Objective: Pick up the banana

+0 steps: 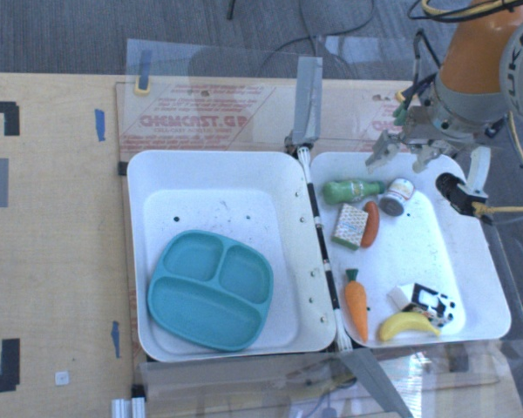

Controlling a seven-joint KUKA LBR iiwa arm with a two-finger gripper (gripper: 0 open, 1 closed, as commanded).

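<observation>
The gripper (403, 149) hangs at the right bin's (471, 259) twelve o'clock rim, its fingers spread apart and holding nothing, just above the green bottle (352, 189) and small can (396, 196). The banana (407, 325) lies at the bin's six o'clock, beside the carrot (356, 306), well apart from the tool.

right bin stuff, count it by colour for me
green: 1, bottle
orange: 1, carrot
yellow: 1, banana
red: 1, sausage-shaped item
black and white: 1, cow-patterned toy
checkered pale packet: 1
small can: 1
total: 7
</observation>
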